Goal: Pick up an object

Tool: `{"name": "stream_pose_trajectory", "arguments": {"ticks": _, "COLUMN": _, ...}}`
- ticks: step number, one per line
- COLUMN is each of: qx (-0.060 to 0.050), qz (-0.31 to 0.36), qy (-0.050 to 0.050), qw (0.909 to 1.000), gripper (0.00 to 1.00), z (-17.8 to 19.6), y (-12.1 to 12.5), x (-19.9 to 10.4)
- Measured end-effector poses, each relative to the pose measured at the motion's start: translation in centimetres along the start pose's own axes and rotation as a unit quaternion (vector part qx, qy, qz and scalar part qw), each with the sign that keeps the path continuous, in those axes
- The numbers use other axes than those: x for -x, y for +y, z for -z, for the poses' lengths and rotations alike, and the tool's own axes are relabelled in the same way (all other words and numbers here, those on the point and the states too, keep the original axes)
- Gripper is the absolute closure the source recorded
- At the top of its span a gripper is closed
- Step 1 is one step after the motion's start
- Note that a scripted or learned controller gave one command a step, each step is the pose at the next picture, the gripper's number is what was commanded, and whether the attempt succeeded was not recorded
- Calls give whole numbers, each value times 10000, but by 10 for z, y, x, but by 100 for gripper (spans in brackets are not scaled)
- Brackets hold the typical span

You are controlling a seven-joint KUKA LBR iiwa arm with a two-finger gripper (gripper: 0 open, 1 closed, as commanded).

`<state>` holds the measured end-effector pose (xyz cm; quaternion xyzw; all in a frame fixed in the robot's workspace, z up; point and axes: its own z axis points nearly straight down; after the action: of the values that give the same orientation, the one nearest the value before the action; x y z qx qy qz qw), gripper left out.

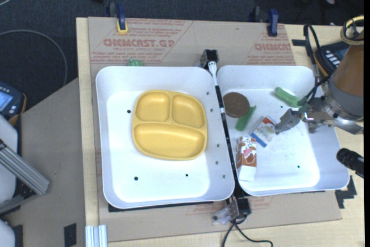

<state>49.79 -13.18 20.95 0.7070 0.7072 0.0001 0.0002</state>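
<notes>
A: Camera view: how is the arm (347, 75) posed?
B: It reaches in from the right, gripper (285, 121) low over the right bin (300, 173), by a small packet (264, 131); jaw state cannot be told.
A: Counts?
B: Two bins; one yellow tray (170, 124) in the left bin (115, 142); one brown disc (236, 104), two green pieces (245, 118) (285, 95), one pouch (247, 154).

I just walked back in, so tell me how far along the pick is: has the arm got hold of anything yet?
Nothing looks picked yet. The brown disc, green marker, green block, small blue-and-red packet and red-and-white tube all lie in the right bin. The gripper is low in that bin, beside the packet, with nothing visibly between its fingers. Grasping and lifting remain. The yellow divided plate sits in the left bin.
</notes>
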Motion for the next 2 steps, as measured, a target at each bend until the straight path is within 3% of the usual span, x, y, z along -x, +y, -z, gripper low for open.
{"name": "stream_pose_trajectory", "arguments": {"ticks": 1, "qx": 85, "qz": 24, "qy": -2, "qw": 10000, "gripper": 0, "z": 139, "y": -16, "x": -42}}
{"name": "stream_pose_trajectory", "arguments": {"ticks": 2, "qx": 25, "qz": 7, "qy": -6, "qw": 10000, "gripper": 100, "z": 142, "y": -17, "x": -40}}
